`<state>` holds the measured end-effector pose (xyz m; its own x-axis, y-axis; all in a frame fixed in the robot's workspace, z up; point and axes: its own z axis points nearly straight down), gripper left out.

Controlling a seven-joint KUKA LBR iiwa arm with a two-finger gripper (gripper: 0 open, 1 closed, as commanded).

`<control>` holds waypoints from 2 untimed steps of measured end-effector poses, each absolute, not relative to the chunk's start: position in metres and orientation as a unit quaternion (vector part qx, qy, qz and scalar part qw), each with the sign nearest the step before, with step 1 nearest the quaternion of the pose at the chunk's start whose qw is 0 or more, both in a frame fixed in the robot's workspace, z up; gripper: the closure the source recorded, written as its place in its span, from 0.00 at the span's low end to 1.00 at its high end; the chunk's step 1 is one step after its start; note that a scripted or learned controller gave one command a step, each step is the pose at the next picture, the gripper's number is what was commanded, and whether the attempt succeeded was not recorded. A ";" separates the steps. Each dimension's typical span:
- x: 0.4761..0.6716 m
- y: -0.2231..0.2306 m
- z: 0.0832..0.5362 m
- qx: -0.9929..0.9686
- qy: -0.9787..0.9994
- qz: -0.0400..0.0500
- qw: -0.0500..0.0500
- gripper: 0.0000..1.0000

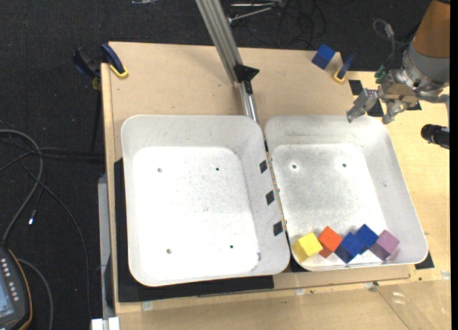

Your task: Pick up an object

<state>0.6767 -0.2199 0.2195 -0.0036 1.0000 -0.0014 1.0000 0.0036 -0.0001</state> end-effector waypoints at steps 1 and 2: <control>0.586 -0.167 0.158 0.707 0.707 -0.002 -0.005 0.00; 0.547 -0.160 0.093 0.708 0.707 0.000 0.000 0.00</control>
<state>0.5466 -0.1601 0.0934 0.0015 1.0000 -0.0008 1.0000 -0.0015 0.0000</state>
